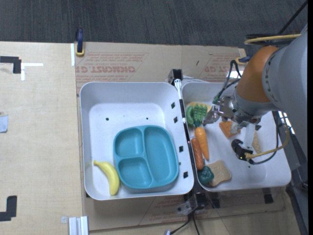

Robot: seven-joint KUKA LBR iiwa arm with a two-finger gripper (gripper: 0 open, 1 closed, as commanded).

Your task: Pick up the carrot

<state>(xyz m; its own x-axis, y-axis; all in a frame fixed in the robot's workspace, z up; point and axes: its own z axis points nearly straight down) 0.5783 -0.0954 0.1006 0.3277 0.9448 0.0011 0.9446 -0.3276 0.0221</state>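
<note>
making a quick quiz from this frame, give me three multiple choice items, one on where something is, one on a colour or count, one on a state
1. Where does the carrot lie?
A. in the right bin, near its left wall
B. on the blue tray
C. on the cardboard outside the bins

2. How many compartments has the blue tray?
A. two
B. three
C. five

3. How does the banana stand to the tray?
A. inside a compartment
B. beside it on the left bin floor
C. under it

Answers: 1 A, the carrot rests by the divider in the right bin. 2 B, ridges mark three sections. 3 B, the banana lies off the tray's lower left edge.
</note>
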